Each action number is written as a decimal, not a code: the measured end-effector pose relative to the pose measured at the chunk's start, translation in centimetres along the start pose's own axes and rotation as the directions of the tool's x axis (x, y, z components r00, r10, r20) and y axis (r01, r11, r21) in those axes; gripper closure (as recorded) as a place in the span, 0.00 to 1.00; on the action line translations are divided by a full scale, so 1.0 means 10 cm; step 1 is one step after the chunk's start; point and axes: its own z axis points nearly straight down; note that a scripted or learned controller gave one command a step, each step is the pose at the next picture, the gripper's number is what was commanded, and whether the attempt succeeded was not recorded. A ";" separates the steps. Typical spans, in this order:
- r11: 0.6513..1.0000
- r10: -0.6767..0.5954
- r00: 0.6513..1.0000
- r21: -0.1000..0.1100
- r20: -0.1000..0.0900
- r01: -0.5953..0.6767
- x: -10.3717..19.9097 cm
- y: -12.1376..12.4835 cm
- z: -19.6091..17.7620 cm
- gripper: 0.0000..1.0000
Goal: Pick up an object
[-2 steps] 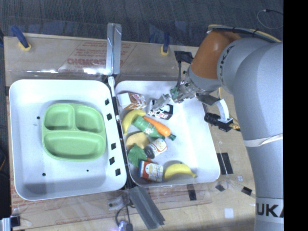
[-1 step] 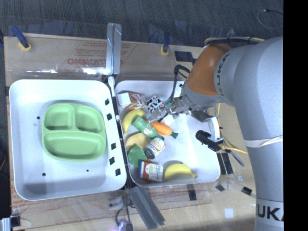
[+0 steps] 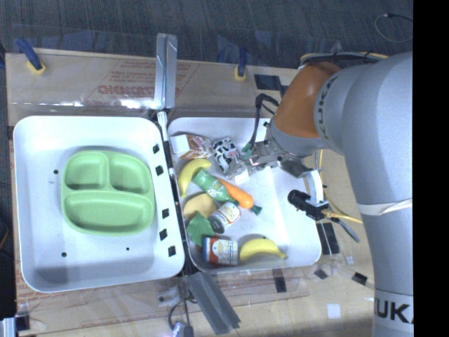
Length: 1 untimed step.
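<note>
Two bananas (image 3: 261,248), one carrot (image 3: 237,193), one tray (image 3: 109,192).

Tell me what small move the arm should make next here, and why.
Probably a short descent toward the black-and-white object. The gripper hovers at the back of the right bin, with that object just to its left and the carrot in front of it.

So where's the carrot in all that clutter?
The carrot lies in the right bin, near its middle, slanting across the green bottle. A small can sits just below it, and the claw is above it.
</note>
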 end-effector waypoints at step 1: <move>0.985 -0.174 0.985 0.004 -0.002 0.174 0.16 0.63 -1.16 1.00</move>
